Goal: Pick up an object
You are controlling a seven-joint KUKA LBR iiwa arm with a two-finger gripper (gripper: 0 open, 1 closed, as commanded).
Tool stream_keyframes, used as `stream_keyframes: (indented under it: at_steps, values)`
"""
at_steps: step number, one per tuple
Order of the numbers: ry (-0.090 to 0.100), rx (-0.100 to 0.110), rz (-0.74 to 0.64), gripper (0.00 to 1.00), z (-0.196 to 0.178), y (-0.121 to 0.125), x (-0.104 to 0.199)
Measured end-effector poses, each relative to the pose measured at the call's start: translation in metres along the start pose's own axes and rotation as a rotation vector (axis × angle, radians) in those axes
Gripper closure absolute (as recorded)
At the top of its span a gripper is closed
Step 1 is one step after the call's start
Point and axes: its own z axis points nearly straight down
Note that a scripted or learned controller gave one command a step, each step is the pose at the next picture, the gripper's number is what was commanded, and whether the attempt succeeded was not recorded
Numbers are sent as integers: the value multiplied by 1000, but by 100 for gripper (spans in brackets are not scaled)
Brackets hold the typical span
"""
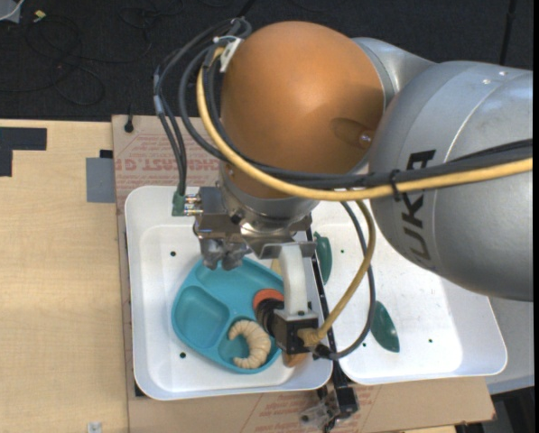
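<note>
My gripper [222, 254] hangs low over the left bin [152, 332], at the far edge of a teal divided plate [197, 318] that lies in that bin. A cream, curled, ribbed piece [248, 343] rests in the plate's near compartment. A small orange thing [269, 296] peeks out beside it, partly hidden by the wrist. The arm's big orange and grey body covers the far half of both bins. Nothing shows as held.
In the right bin [450, 350] a dark green, leaf-shaped piece [385, 327] lies near the middle. Another green piece [324, 253] sits at the bins' shared edge, half hidden by the arm. Brown cardboard [147, 161] lies under the bins on the pale wooden bench [43, 287].
</note>
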Motion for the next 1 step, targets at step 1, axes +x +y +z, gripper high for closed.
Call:
stream_keyframes:
  at_steps: [1]
  values:
    - [14, -29, 2, 100, -138, -8, 7]
